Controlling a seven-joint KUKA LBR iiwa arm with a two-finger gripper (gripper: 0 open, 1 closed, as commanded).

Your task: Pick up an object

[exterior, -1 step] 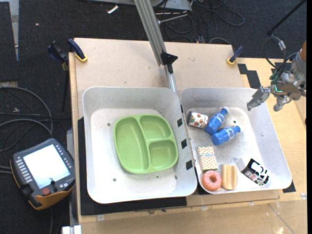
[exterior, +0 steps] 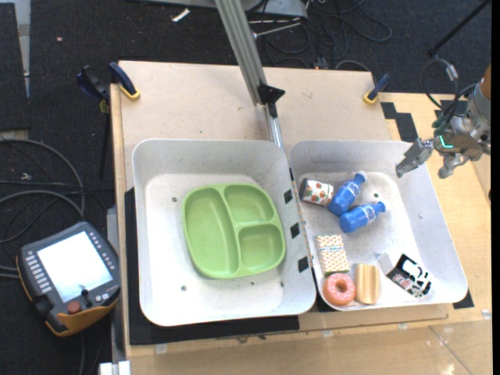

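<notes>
My gripper point(exterior: 429, 162) hangs over the upper right rim of the right bin point(exterior: 437, 225), fingers spread apart with nothing between them. It is well above and to the right of the objects. In that bin lie a small red and white can point(exterior: 316, 192), two blue bottles point(exterior: 348, 193) point(exterior: 362, 216) side by side, a patterned packet point(exterior: 332, 252), a pink donut point(exterior: 339, 288), a tan bun point(exterior: 367, 283) and a black and white item point(exterior: 410, 276).
The left bin point(exterior: 156, 280) holds a green divided plate point(exterior: 234, 229). A metal pole point(exterior: 246, 49) slants over the bench's back to the bins' divide. Clamps sit at the bench's back corners. A teach pendant point(exterior: 66, 276) lies on the floor at left.
</notes>
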